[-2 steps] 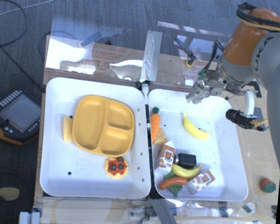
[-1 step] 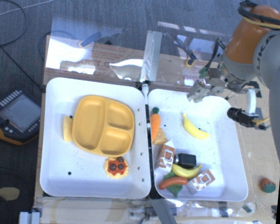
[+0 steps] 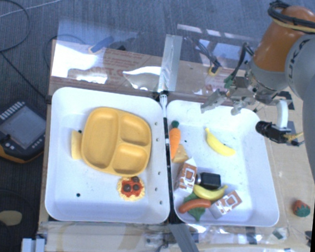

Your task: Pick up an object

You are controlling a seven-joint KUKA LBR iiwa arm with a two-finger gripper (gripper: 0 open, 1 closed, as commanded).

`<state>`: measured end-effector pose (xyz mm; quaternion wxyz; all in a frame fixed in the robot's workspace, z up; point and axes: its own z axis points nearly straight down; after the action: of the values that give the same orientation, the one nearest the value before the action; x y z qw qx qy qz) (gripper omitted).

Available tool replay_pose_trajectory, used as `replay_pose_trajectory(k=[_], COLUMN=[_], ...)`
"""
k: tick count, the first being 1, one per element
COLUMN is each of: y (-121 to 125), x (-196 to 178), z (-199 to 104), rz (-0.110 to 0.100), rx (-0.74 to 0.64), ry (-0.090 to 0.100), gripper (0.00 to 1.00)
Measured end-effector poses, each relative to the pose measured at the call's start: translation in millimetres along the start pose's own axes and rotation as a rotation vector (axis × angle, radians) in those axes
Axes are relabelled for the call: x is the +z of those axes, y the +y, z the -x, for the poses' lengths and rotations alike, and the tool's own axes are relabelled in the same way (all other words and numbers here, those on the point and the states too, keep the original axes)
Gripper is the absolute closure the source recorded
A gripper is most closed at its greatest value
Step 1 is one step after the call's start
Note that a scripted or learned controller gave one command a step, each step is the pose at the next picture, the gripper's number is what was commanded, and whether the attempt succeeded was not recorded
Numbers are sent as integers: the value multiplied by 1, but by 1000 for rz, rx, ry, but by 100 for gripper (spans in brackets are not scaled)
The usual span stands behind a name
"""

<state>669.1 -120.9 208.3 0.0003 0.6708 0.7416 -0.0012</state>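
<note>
White plastic of the right bin (image 3: 263,184) holds my choices. Nearest to me lies a heap: a red and green pepper (image 3: 195,205), a small banana (image 3: 210,192) with a black block (image 3: 210,180) touching it, and printed cartons (image 3: 186,176). These touch each other, so I judge them hard to separate. Farther back, a second banana (image 3: 219,143) lies alone on bare floor, and I take this one as my object. It looks like light, stiff, smooth toy plastic; I would close across its thick middle, because the curved ends may slip. At the far rim, the gripper (image 3: 230,104) hovers with fingers spread apart, holding nothing and touching nothing I can see.
</note>
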Motion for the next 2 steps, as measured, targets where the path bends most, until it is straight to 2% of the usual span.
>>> replay_pose_trajectory(k=[1,2], y=[-3,-2], x=[121,108], z=[46,47], rz=[8,11], rx=[38,37], ry=[-3,-6], gripper=[0,100])
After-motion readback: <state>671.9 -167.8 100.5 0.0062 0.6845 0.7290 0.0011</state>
